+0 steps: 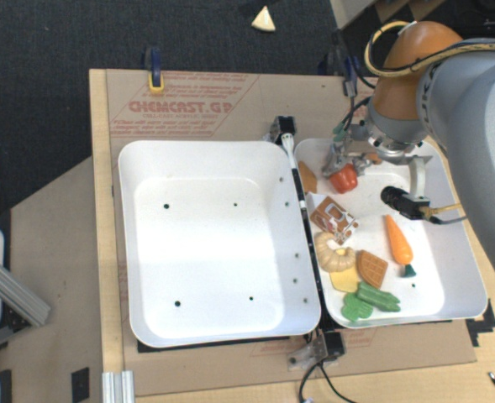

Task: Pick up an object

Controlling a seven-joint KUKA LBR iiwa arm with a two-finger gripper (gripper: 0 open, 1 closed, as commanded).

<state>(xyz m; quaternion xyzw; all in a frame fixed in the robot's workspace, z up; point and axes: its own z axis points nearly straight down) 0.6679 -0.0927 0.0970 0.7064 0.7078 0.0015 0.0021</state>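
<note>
**Now over the red toy, grip unreadable**

Leftmost, the left bin [205, 250] offers nothing to take. All the candidates lie in the right bin [449, 285]. A small brown piece [308, 180] sits hard against its left wall, with a brown-and-white pastry [333, 217] and a pale croissant shape [334, 255] below it.

Just right of the brown piece, near the bin's far end, lies the red toy vegetable [344, 180]. The gripper [344, 166] stands directly over it, low enough to be touching or nearly so. How far the gripper is open, and whether it grips the red piece at all, cannot be told from this slant.

The piece looks like light, hard moulded plastic. It is probably stiff, not fragile, and somewhat slippery on its rounded sides. A hold across its widest middle seems safest, since a pinch near an edge could squirt it sideways.

Further right lie a waffle [371, 268], a green pod [368, 301] and a carrot [397, 238], well apart from the gripper.
</note>
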